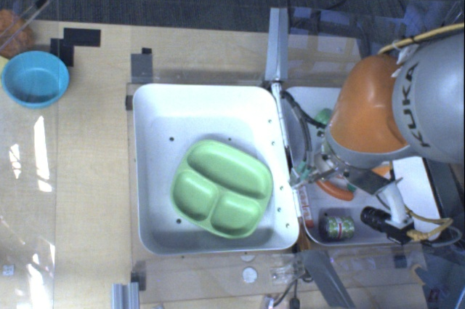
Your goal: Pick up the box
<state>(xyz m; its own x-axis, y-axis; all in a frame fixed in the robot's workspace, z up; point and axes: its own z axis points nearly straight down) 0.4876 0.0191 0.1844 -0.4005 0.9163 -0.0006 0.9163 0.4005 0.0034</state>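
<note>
My arm, with its orange band [367, 111], reaches down into the right bin [312, 231] and covers most of its floor. The gripper [306, 174] is low at that bin's left wall, close to the divider between the two bins. Just right of it lies an orange-red thing [336, 188], partly under the wrist. A small dark green can [338, 226] lies on its side near the bin's front edge. A bit of something green [323, 115] peeks out at the back beside the arm.
The left bin [156, 155] holds a light green three-part plate [221, 187] lying in its middle. A blue bowl [35, 78] stands on the bench at far left. Metal brackets and cables run along the divider [276, 46].
</note>
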